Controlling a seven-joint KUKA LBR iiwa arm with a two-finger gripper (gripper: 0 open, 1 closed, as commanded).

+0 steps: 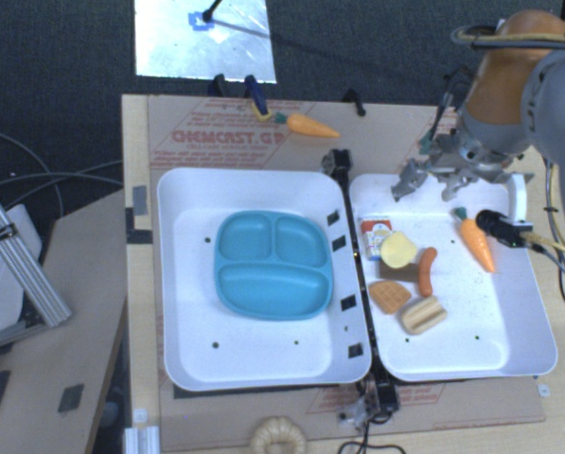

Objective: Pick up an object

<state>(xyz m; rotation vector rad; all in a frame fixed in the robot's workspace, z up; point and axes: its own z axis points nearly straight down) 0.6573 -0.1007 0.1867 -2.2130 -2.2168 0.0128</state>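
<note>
Camera view, toy carrot [477, 243] beside end effector [430, 185]

Glossy blue plastic plate [273, 264] in smooth white plastic bin [192, 348].

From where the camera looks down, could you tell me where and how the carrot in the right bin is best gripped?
Grip the carrot across its thick upper half, coming straight down from above. It lies flat on the floor of the right bin, apart from the other food, with its narrow tip pointing toward the near right. The fingers of the gripper should probably close across its width, where it is broadest.
</note>
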